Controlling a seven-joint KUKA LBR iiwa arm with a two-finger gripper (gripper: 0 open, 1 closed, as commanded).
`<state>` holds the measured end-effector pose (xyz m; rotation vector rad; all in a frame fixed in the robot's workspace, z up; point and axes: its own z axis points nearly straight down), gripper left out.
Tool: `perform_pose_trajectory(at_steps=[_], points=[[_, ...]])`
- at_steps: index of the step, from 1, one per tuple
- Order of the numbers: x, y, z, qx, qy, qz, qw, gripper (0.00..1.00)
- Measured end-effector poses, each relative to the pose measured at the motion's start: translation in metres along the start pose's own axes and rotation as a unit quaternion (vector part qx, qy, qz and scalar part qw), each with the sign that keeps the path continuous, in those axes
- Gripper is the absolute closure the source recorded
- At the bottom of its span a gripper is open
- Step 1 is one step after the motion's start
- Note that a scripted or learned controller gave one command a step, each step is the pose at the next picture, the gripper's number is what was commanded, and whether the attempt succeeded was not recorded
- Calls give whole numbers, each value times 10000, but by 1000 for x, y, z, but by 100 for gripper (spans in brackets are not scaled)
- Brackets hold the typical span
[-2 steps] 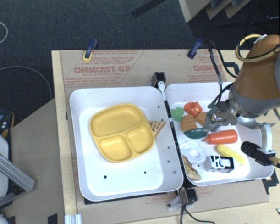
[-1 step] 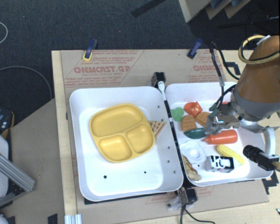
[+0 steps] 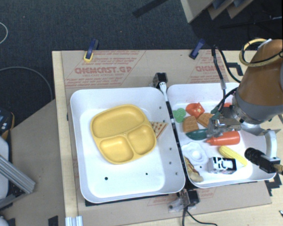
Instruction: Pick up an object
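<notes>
My gripper (image 3: 219, 127) hangs low over the right bin (image 3: 196, 92), its fingers down among the toy foods. Right below and beside it lies an orange-red carrot-like piece (image 3: 224, 139), with a tan bread-like piece (image 3: 205, 119) and a dark green piece (image 3: 196, 134) to its left. A red piece (image 3: 194, 109), a brown piece (image 3: 190, 124) and a light green piece (image 3: 179, 115) sit further left. A yellow banana-like piece (image 3: 233, 154), a black and white object (image 3: 224, 164) and a white piece (image 3: 196, 155) lie nearer the front.
The left bin (image 3: 82, 135) holds a yellow divided plate (image 3: 122, 133) with a tan waffle-like wedge (image 3: 158, 128) at its right edge. The grey and orange arm (image 3: 263, 83) covers the right bin's far right side. A black part (image 3: 259, 159) sticks out at the front right.
</notes>
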<state>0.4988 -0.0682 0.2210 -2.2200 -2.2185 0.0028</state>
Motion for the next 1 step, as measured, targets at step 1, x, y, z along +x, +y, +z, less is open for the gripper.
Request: perform_pose_trajectory(at_steps=[1], points=[[8,0,6,-1,0,-6,10000,100]])
